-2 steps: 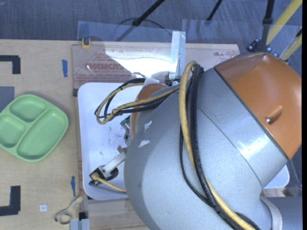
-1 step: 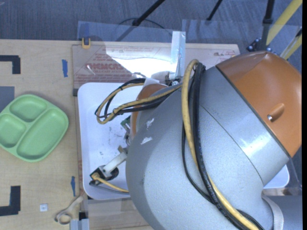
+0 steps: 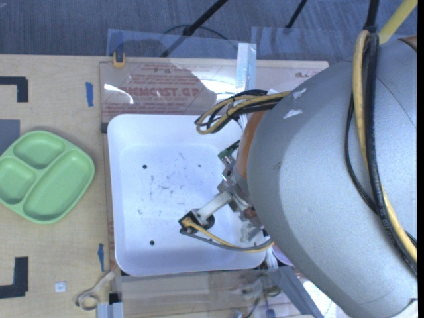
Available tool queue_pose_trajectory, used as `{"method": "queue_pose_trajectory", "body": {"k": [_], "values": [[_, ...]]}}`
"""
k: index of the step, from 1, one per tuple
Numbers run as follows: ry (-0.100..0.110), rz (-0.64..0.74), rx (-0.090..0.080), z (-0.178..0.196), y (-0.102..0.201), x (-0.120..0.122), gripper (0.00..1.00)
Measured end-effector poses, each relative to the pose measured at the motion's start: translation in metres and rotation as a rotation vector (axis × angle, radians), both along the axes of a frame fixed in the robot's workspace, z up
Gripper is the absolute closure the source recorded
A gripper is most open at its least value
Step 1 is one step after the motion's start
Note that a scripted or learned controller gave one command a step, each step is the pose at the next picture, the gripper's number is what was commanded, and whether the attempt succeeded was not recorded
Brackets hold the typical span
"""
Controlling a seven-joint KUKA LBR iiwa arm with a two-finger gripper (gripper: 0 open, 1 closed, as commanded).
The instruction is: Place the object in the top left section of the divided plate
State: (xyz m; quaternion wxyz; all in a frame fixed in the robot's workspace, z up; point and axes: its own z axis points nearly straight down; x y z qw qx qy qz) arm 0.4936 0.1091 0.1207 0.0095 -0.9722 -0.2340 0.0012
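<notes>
— Jaws, state?
— Cannot tell: gripper [image 3: 244, 225] sits low at the right of the white bin [image 3: 139, 144], masked by the grey arm [image 3: 331, 177].
— Item, object: location?
— Cannot tell; probably hidden under the arm.
— Item, divided plate [image 3: 45, 176]?
— Green, on the bench [image 3: 53, 85], left of frame, well apart from the bin.
— Handling note?
— Confirm a firm hold, lift clear of the bin wall, carry left, lower squarely over the top left section [image 3: 36, 150], release low

Green divided plate [image 3: 58, 185] — smooth, matt plastic; white bin [image 3: 142, 148] — scuffed plastic; bench [image 3: 53, 88] pale wood.
</notes>
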Motion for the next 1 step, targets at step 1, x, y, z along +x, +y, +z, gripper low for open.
{"method": "queue_pose_trajectory", "body": {"k": [1], "values": [[-0.003, 0.014, -0.017, 0.0629, -0.0347, 0.0041, 0.00]]}}
